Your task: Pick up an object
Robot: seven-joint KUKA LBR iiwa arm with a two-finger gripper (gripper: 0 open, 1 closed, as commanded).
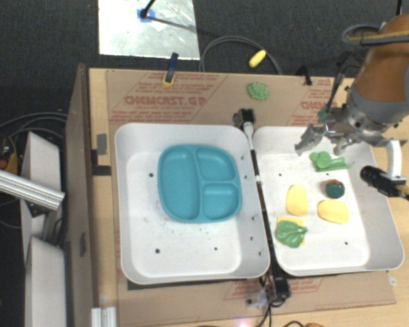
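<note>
- Reaching in from the right, the gripper (325,138) is seen above the far part of the right bin (378,251); its fingers are spread apart, with nothing between them.
- A green bean-shaped toy (325,160) is found just below the gripper.
- A dark green and red piece (335,188), two yellow pieces (297,199) (334,212) and a green leaf (290,233) are spread nearer the front.
- A blue divided plate (199,183) is held in the left bin (140,251).
</note>
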